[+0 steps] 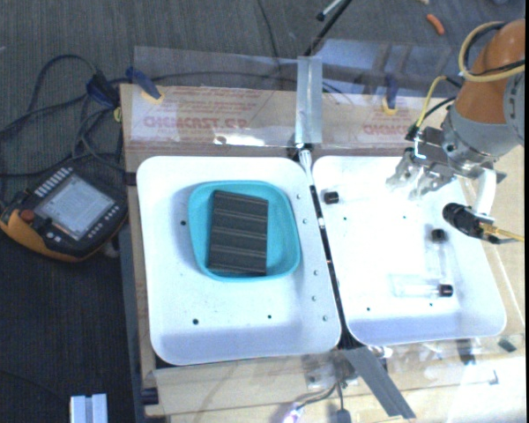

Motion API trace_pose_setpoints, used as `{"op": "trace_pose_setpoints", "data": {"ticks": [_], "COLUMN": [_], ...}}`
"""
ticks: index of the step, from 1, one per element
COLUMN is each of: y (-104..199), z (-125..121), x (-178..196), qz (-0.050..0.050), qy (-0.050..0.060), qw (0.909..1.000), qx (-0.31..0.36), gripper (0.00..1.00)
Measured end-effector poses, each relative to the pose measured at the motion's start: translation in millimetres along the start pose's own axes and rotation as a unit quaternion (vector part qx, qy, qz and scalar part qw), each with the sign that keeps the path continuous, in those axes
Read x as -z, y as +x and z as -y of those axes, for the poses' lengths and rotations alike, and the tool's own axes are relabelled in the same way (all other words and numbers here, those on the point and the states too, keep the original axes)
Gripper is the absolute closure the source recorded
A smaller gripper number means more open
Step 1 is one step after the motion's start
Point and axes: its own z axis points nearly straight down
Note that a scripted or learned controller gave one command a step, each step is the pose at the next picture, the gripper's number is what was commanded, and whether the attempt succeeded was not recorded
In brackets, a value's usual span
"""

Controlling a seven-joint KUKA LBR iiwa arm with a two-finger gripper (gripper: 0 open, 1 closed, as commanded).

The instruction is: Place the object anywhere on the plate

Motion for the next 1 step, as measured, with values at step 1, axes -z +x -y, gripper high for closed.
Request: {"op": "trace_pose_setpoints", "data": {"ticks": [1], "y": [0.1], "z": [-0.1], "x": [0.1], "qz": [0.0], "qy": [0.0], "qw": [1.0], "qx": [0.0], "gripper": [0.0]}}
